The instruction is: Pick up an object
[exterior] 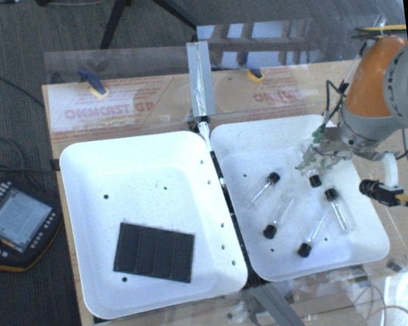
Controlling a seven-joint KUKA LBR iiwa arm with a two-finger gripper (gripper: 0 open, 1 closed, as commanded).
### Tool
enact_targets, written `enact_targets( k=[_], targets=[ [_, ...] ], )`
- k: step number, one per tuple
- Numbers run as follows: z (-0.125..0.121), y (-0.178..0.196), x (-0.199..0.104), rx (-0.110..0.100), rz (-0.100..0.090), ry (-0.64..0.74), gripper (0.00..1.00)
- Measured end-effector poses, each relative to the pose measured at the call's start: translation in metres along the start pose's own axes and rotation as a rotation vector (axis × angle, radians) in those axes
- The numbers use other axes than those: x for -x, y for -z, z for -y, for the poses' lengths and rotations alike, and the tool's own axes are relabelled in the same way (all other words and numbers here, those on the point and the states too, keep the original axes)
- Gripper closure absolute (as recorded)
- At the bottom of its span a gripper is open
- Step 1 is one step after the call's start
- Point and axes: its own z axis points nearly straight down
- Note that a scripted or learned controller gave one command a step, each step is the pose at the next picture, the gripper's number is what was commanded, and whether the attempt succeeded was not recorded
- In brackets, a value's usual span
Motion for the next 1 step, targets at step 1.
enact_targets(
  k=[1],
  targets=[
    [-0.0574,0.0885,-0.0626,-0.004,0.008,-0.202,1.0]
  ],
)
